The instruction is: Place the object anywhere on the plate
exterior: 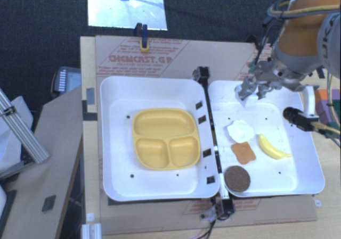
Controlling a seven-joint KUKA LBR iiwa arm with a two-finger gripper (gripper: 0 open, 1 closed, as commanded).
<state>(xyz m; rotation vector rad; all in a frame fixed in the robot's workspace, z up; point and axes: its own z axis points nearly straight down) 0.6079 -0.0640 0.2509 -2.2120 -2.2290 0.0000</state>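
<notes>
Looking down, we see the two-finger gripper (pixel 253 93) hanging spread and empty near the right white bin's (pixel 309 179) far edge, so we risk missing the small yellow plastic banana (pixel 273 148) by its right edge, well apart from the yellow three-compartment plate (pixel 163 138).

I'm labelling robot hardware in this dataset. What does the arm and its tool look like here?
The arm is bulky and rounded: an orange band sits above a grey wrist housing. Thin cables loop along its upper left side. Below the wrist hangs a small, metallic grey tool over the right white bin.
</notes>
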